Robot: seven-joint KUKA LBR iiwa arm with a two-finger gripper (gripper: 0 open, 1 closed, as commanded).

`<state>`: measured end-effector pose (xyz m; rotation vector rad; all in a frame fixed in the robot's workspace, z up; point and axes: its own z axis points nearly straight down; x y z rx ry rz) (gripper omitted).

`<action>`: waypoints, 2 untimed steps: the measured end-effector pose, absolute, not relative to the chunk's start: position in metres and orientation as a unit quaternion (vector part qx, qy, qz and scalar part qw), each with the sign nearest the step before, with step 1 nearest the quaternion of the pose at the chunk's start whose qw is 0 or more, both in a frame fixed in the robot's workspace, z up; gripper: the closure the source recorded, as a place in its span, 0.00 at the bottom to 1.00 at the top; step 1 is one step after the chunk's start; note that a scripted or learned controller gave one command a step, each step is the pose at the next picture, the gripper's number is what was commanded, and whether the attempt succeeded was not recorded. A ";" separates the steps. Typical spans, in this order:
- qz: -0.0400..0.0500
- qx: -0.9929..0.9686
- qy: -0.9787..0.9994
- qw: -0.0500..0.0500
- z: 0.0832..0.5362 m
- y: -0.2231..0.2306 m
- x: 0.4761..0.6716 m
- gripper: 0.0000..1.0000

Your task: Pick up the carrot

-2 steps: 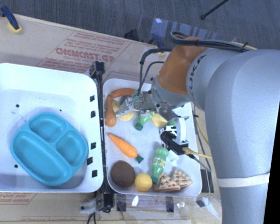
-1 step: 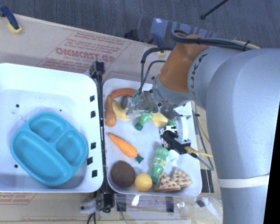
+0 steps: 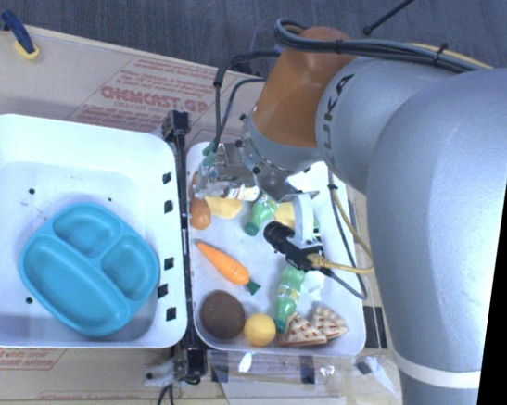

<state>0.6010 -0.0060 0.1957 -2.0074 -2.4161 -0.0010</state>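
Observation:
An orange carrot (image 3: 223, 263) with a green stem end lies at a slant in the middle of the right bin (image 3: 352, 300). My gripper (image 3: 215, 180) is at the bin's far left corner, above a pale yellow item (image 3: 225, 208) and a small brown egg-shaped item (image 3: 199, 214). It stands well up-left of the carrot and does not touch it. The arm's orange band and grey body cover the bin's far side.
The right bin also holds a brown ball (image 3: 222, 315), a yellow ball (image 3: 260, 330), a waffle-like wedge (image 3: 315, 329), a green bottle (image 3: 288, 293) and a green piece (image 3: 262, 215). A blue divided plate (image 3: 90, 266) lies in the left bin (image 3: 17, 154).

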 end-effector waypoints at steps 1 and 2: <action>0.005 -0.670 -0.742 0.004 0.191 0.020 0.522 1.00; 0.003 -0.734 -0.679 0.001 0.242 0.033 0.512 1.00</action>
